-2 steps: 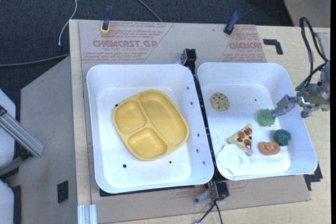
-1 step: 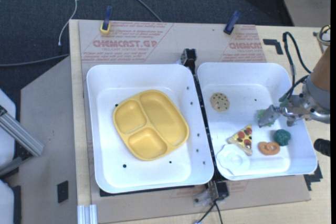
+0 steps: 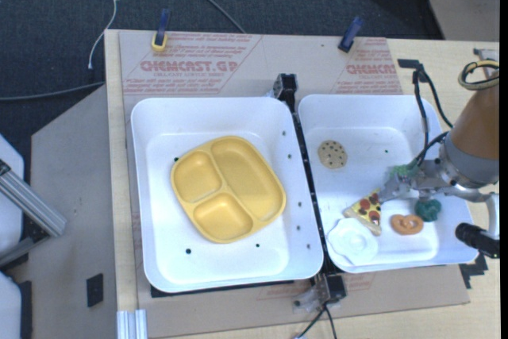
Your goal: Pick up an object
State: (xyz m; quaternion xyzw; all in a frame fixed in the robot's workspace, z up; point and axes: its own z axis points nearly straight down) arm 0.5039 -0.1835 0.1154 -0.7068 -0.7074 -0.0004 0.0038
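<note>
The right bin [image 3: 361, 113] holds a chocolate-chip cookie [image 3: 332, 154], a toy pizza slice [image 3: 365, 211], an orange ring-shaped pastry [image 3: 407, 225], a white round lid [image 3: 352, 240] and a dark green toy [image 3: 429, 209]. My gripper [image 3: 402, 183] hangs low over the right half of this bin, just above the pastry and right of the pizza slice. A small pale green piece [image 3: 402, 170] shows at the gripper's upper edge; whether it is held is unclear. The dark green toy lies right beside the gripper, partly under the wrist.
A yellow divided plate [image 3: 228, 188] lies in the left bin [image 3: 151, 131]. The arm [image 3: 479, 135] covers the right bin's right rim. Two clamps [image 3: 161, 31] [image 3: 350, 34] sit on the cardboard at the back. A black bracket [image 3: 285, 85] joins the bins.
</note>
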